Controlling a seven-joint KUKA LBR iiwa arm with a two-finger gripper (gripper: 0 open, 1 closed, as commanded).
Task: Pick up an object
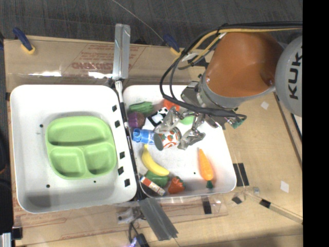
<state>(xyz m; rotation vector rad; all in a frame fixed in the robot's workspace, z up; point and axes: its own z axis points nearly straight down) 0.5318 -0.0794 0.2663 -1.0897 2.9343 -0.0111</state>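
Bench holding 2 white bins, side by side.

Left bin [23, 138]: 1 green divided tray [80, 147] with 3 compartments, lying flat near the middle.

Right bin [226, 161]: assorted small toys, listed by place relative to the banana [153, 162], which lies at the bin's lower left.
- Carrot [205, 164], orange with a green tip, to the right of the banana, well apart from it.
- Blue bottle [142, 135], just above the banana, lying on its side.
- Purple piece [135, 120], above the bottle, near the bin's left wall.
- Green vegetable [141, 107], farther up, at the top left corner.
- Red and green pieces [165, 184], just below the banana, against the bottom wall.
- Red-and-white cup-like toy [170, 137], up and right of the banana.

Arm: grey with an orange band, reaching over the right bin's upper half. Gripper [181, 133] up and right of the banana, fingers spread moderately, with the red-and-white toy lying between the 2 fingers [192, 137]; whether they press on it cannot be told.
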